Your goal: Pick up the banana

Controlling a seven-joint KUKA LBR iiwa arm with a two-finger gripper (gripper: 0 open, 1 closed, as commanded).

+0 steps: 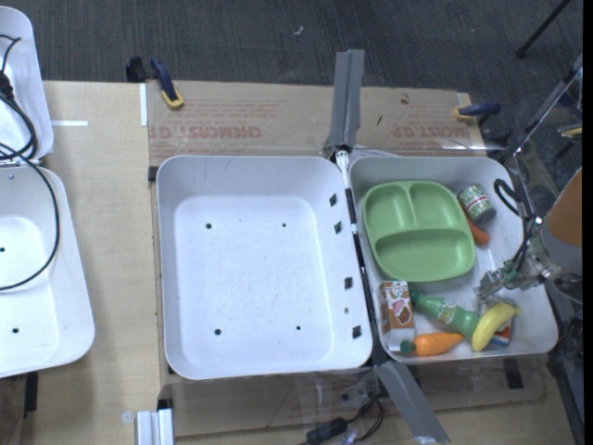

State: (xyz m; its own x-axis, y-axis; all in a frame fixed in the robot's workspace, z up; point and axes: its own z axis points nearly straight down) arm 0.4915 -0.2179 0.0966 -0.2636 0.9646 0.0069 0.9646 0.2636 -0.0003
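The banana [492, 326] lies in the right bin [542, 341], near its front right corner, leaning against a green bottle [448, 314] and beside a toy carrot [434, 344]. The hand [500, 280] hangs just above it; I cannot tell how it is set. The banana looks like a light, stiff plastic toy with a smooth, slippery skin. Gripping across its curved middle seems safest, since the tapered ends could squirt free.

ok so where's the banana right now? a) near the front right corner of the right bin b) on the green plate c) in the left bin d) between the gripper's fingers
a: the banana lies on the floor of the right bin near its front right corner, beside the green bottle, just below the gripper.
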